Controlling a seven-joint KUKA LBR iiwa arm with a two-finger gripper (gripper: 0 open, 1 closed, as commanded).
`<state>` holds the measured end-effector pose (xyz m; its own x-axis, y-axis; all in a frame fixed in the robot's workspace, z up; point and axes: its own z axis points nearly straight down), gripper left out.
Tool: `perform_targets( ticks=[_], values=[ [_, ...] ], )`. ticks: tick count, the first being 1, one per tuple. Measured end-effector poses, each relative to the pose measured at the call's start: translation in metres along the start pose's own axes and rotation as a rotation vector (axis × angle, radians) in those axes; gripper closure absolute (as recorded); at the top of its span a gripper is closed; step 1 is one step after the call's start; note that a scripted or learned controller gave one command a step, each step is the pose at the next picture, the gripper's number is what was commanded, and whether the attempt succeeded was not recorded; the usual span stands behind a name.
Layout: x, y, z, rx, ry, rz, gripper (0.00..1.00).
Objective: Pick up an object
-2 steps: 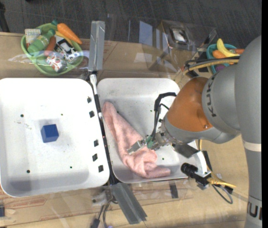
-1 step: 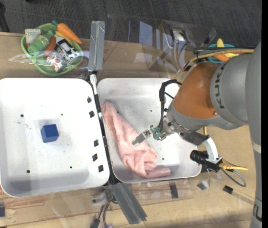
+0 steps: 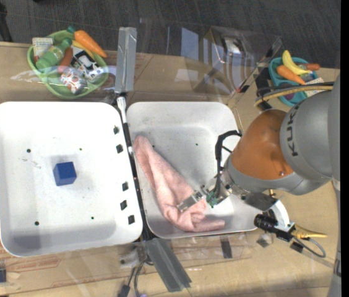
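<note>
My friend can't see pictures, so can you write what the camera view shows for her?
A grey and orange robot arm's gripper touches a pink cloth lying in the right white bin. The left white bin holds a small blue cube, and a green bowl of toys sits behind.

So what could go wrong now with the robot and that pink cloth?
The hand is down on the pink cloth in the right bin. Two things might go wrong:
1. The cloth is soft and floppy, so the hand may pinch just a fold and it could slip out when lifted.
2. The cloth lies near the bin's front wall, so the hand might bump it.
</note>
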<state>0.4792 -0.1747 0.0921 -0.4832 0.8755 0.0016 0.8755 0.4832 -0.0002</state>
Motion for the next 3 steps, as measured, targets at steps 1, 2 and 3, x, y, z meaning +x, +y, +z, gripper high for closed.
perform_targets(
  ticks=[1, 2, 3],
  values=[
    [0.027, 0.078, 0.000, 0.001, 0.000, 0.016, 0.00],
    [0.028, 0.078, -0.009, 0.003, 0.002, 0.013, 1.00],
    [0.041, 0.158, -0.100, 0.001, -0.001, -0.069, 1.00]
  ],
)
